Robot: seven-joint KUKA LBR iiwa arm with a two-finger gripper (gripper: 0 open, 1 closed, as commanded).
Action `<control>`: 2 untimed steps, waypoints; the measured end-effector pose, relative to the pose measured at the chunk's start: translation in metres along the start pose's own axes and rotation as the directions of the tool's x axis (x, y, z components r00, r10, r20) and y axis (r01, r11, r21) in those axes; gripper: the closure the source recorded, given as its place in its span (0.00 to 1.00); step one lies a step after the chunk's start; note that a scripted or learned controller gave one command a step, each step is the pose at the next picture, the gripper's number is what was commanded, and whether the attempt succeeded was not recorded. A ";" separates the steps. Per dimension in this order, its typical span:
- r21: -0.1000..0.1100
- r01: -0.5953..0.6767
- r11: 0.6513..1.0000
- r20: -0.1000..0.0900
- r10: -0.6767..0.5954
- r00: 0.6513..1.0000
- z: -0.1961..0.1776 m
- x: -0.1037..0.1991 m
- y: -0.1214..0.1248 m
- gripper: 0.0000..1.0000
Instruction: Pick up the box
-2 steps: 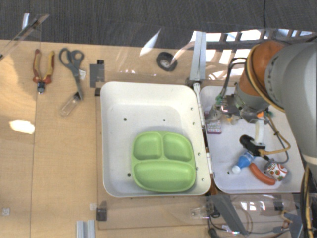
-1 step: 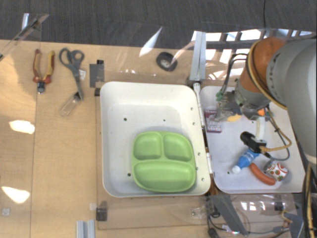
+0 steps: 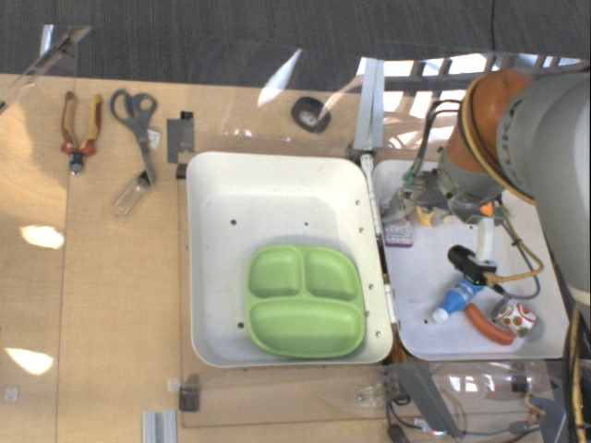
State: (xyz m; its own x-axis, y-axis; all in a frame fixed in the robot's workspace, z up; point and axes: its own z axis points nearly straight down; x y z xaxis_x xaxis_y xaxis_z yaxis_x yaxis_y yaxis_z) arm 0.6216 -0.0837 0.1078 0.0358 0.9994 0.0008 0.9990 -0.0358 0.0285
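Observation:
The box is small and pale with a purple stripe. It lies at the left wall of the right bin, about halfway up. My gripper hangs low over that bin's upper left part, just above the box and a little to its right. The grey arm with its orange band covers the bin's upper right. Nothing shows held in the gripper.
The left bin holds a green divided plate. A blue bottle, an orange sausage-shaped toy and a red-dotted cup lie in the right bin's lower right. Pliers, scissors and a tape roll lie on the bench.

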 end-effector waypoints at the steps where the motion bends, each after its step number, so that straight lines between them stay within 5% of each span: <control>1: 0.001 -0.081 0.997 0.003 0.081 0.997 0.010 -0.003 -0.001 0.00; 2: -0.007 -0.074 0.997 0.002 0.074 0.997 -0.002 -0.001 0.002 1.00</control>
State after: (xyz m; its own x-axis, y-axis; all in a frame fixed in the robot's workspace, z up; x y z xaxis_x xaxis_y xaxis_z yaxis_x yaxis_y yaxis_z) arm 0.6234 -0.0843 0.1098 0.1100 0.9939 0.0013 0.9933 -0.1100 0.0356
